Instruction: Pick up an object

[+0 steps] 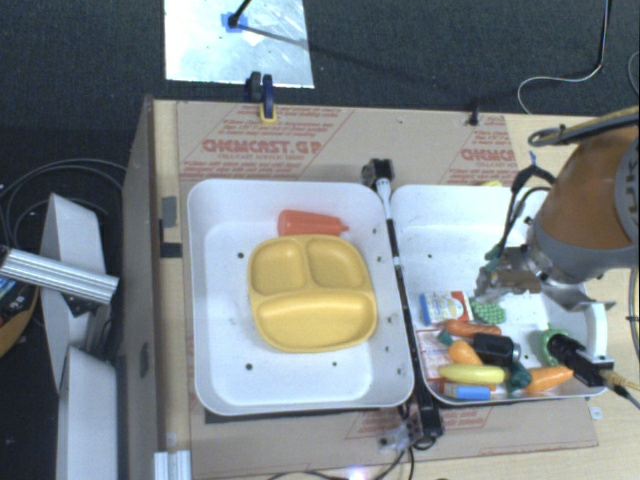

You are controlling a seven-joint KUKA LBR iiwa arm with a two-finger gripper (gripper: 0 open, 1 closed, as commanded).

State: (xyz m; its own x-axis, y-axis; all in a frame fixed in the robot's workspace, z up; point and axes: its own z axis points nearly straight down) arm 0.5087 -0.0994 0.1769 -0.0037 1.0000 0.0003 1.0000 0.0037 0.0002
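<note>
My gripper (495, 284) hangs over the right bin (450, 218), just above the pile of small things at its front. Right below it lie a green patterned piece (489, 311) and a white and blue packet (437, 306). In front of those are an orange carrot-like piece (466, 328), a black block (493, 348), a yellow banana (472, 374), a blue piece (470, 392) and another orange piece (549, 376). Nothing shows between the fingers.
The left bin (225, 268) holds a yellow divided plate (310, 293) with an orange carrot (312, 222) behind it. A black clip (380, 173) sits where the bins meet at the back. The arm's orange and grey body (590, 208) overhangs the right bin's right side.
</note>
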